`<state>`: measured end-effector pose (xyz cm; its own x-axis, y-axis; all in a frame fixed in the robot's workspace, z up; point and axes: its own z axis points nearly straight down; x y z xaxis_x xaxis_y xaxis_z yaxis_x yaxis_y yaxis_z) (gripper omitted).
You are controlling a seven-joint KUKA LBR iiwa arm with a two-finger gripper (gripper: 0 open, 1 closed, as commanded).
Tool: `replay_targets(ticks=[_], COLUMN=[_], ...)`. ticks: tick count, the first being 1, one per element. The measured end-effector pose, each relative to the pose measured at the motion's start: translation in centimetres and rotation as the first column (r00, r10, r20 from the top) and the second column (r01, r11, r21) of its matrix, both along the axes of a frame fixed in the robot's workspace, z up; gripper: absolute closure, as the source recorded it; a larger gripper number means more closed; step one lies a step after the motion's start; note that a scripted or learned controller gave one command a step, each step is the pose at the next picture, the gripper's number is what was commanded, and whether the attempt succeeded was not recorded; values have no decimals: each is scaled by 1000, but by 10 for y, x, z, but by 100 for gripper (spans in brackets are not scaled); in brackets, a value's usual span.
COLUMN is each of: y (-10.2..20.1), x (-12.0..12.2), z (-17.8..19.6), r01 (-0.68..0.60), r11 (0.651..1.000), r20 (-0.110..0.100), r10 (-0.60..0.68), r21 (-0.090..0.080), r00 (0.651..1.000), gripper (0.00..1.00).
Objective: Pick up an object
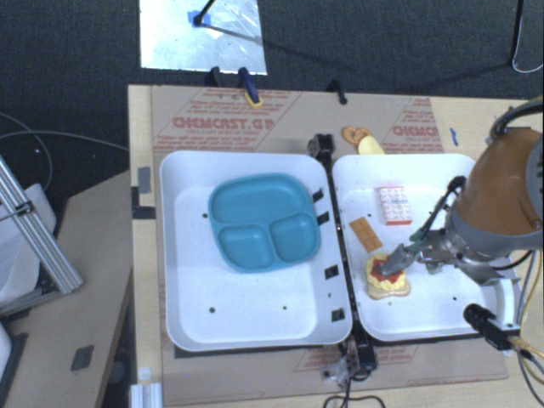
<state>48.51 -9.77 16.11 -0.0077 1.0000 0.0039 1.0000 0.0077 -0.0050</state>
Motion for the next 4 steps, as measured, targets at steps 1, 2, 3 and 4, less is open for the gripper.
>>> replay_targets(ticks=[1,2,3,4], y=[12,68,117,183], x=[56,37,23,1], z=[-78,47,105,91], r01=[1,-3,-2,-2], r11=[1000,1000,1000,1000], r20=[11,17,12,6], r10=[-1,3,2,2], r21=[-5,-2,-2,-2], r00=[1000,1000,1000,1000], gripper=[0,0,0,0])
